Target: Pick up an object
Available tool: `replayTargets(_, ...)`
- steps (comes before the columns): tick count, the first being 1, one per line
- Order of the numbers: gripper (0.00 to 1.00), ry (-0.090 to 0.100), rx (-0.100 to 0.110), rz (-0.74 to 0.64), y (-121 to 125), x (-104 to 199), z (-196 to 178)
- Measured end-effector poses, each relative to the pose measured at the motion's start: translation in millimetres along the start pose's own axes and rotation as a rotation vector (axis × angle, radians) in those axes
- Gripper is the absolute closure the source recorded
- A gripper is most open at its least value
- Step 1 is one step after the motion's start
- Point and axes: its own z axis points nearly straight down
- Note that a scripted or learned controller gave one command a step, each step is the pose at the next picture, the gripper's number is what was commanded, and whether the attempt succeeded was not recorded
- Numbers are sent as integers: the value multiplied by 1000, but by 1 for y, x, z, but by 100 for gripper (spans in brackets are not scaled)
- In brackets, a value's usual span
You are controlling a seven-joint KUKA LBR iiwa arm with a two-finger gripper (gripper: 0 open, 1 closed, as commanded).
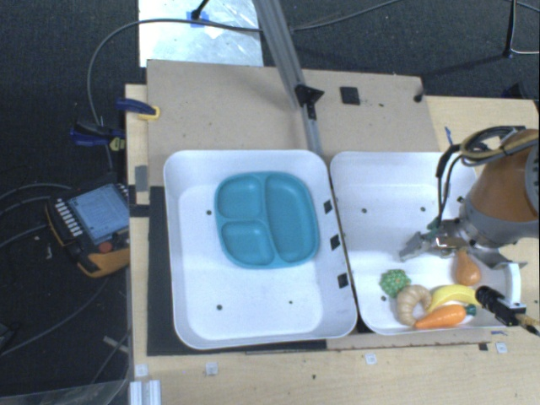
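Note:
My gripper [424, 244] hangs low over the middle of the right bin [380, 192], at the end of the grey arm with its orange band [506, 188]. Toy food lies along that bin's near edge. A green broccoli [393, 282] sits just below and left of the gripper. Next to it are a beige croissant [412, 304], a yellow banana [454, 294] and an orange carrot [440, 316]. An orange-brown pear [467, 268] stands right of the gripper, close to the wrist. I see nothing held in the gripper.
The left bin [194, 310] holds a blue divided plate [267, 219]. A grey pole [287, 53] slants across the cardboard behind the bins. Cables and a handheld controller [91, 226] lie on the floor at the left.

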Motion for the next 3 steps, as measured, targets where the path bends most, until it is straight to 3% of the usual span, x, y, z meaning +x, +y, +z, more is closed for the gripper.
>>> replayTargets(1,100,-3,-9,0,3,0,-14)
replayTargets(2,100,-1,2,-4,5,-2,-55)
replayTargets(3,100,-1,-1,-5,5,1,-99)
